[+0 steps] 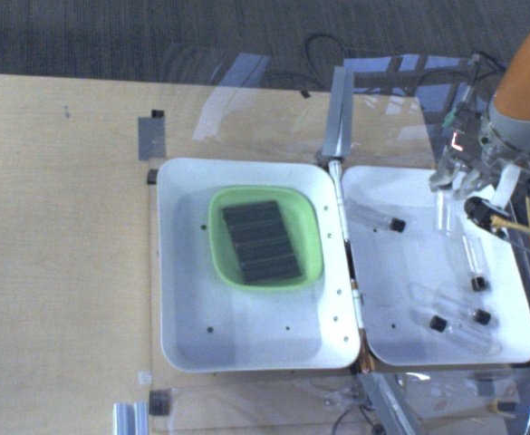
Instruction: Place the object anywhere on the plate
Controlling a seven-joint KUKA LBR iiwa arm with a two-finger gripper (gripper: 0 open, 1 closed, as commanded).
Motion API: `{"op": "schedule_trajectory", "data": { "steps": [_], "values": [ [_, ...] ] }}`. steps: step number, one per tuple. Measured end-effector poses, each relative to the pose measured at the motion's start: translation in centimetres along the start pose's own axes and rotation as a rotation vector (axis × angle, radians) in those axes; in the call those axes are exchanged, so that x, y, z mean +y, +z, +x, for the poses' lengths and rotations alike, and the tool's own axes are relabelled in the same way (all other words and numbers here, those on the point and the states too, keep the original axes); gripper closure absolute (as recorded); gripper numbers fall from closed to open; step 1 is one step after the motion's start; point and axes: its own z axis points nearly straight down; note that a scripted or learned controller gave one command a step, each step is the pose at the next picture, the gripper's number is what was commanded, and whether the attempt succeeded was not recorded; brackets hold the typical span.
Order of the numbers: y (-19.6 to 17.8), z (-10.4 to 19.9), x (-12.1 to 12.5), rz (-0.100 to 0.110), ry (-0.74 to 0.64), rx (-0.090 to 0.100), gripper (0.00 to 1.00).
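Right bin [518, 338], 4 clear tubes [468, 326], left bin [169, 333], 1 plate [311, 243]

The plate [266, 238] sits in the left bin [183, 333]; tubes [373, 217] lie in the right bin [400, 343].

arm [527, 89]: orange band; grey wrist | pincer [468, 188]: pale metal; black cables

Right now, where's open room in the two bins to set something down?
In the left bin, the bare floor between the green plate and the near wall is free. The plate carries a dark ridged block. The right bin is crowded along its right side with clear tubes; its near-left floor is open.
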Motion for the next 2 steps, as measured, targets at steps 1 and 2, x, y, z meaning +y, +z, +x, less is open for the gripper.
{"op": "schedule_trajectory", "data": {
  "steps": [1, 2],
  "values": [
    [0.0, 0.0, 0.0, 0.000, 0.001, 0.000, 0.00],
    [-7.2, -3.2, -1.9, -0.002, 0.060, 0.001, 0.00]
  ]
}}
